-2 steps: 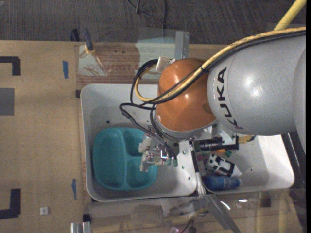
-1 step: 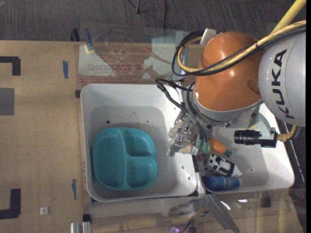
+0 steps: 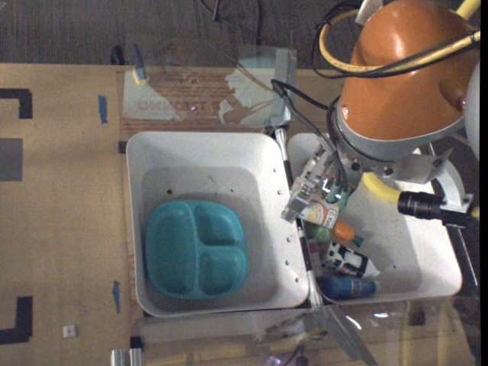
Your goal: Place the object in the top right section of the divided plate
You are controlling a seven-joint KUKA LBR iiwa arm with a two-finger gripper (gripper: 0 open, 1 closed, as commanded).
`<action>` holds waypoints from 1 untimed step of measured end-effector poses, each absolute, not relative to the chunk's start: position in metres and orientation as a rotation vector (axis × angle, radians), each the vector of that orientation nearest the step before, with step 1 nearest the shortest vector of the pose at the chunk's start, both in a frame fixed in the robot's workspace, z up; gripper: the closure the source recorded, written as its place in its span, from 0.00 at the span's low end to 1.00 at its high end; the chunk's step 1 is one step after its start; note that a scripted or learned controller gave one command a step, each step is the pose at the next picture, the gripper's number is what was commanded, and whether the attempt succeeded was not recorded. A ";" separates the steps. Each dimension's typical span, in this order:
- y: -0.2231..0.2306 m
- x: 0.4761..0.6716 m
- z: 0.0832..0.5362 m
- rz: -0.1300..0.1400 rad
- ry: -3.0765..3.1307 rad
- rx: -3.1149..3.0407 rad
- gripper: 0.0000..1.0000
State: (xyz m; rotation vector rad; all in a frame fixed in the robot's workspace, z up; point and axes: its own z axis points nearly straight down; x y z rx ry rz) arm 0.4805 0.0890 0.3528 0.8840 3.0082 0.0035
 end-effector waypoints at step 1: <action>0.086 0.480 0.233 0.001 3.013 0.885 1.00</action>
